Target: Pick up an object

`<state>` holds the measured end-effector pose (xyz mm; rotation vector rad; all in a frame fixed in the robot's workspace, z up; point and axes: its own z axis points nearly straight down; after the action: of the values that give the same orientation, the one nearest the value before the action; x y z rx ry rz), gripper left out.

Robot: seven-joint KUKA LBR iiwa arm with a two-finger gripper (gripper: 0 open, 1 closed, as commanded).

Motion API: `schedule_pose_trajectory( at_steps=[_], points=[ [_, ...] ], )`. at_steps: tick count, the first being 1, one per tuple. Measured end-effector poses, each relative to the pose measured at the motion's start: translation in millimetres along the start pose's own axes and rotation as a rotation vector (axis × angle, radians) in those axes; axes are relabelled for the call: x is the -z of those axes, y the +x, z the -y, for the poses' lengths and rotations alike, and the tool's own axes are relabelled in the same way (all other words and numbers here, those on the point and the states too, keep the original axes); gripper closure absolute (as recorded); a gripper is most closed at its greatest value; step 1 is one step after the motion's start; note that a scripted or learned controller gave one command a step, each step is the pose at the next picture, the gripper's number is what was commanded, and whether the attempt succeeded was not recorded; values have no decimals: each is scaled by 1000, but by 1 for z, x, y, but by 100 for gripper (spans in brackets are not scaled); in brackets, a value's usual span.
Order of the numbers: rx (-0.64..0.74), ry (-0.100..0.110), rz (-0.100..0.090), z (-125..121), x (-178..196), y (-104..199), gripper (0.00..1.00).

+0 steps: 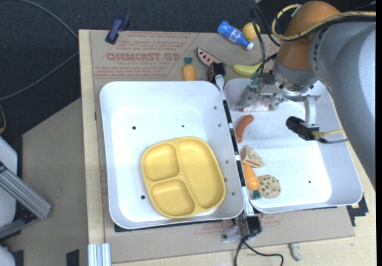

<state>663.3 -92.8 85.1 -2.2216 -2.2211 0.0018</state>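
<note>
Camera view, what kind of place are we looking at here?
Probably a robotics lab test bench, not a kitchen. A grey arm reaches over two white bins, the food is toys such as a cookie and a hot dog, and loose cables run over dark carpet.

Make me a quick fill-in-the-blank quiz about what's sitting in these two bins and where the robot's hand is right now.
1. The yellow divided tray lies in the ____ bin as the camera sees it.
2. The cookie lies in the same bin as the ____-coloured sausage.
3. The tray has ____ compartments.
4. The hand is over the far end of the ____ bin.

Missing words: left; orange; three; right
</note>
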Motion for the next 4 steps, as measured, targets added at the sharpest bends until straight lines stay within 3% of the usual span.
schedule_pose_trajectory(
  at_steps=[4],
  points=[
    [1, -3, 1, -3, 0, 0, 0]
  ],
)
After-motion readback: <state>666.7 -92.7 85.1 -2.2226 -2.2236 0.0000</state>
